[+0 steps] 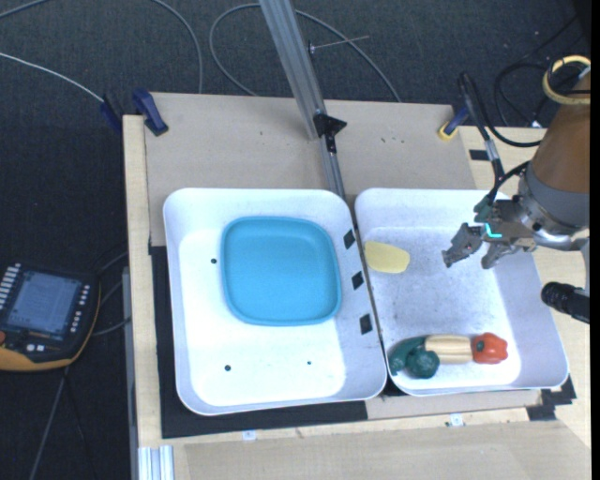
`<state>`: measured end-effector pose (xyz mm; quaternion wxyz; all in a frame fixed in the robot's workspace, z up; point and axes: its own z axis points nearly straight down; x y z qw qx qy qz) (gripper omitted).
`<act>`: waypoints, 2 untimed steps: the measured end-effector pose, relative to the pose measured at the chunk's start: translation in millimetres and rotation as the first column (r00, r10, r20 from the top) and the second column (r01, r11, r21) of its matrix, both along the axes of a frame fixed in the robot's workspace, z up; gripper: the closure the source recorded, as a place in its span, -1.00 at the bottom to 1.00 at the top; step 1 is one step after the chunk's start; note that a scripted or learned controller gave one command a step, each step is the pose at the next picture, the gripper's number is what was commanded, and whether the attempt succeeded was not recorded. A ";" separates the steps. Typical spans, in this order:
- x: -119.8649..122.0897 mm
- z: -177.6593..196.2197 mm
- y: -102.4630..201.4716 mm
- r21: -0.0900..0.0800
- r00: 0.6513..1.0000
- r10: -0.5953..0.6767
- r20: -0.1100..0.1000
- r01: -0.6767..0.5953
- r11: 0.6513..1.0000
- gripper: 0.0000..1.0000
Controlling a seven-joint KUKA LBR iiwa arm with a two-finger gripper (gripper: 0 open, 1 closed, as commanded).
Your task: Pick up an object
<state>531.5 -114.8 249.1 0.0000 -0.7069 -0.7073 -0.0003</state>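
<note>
A pale wooden bench (244,141) sat on dark carpet (56,141), thin cables (178,28) looping across it. Blue clamps (150,111) gripped the bench's far edge; a handheld control pendant (42,314) lay left.

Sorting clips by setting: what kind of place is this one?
Most likely a robotics lab's grasping test bench: two white bins clamped on a plywood bench, loose cables on dark carpet, and a teach pendant lying on the floor beside it.

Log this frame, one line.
gripper: open, above right bin, holding nothing | yellow piece: left | green, tan, red items: near edge
</note>
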 end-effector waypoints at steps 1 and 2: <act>0.0 -0.1 0.0 0.000 1.000 0.000 0.000 0.000 1.000 -1.00; -7.7 -46.3 -4.7 0.000 1.000 -0.001 -0.004 0.001 1.000 -1.00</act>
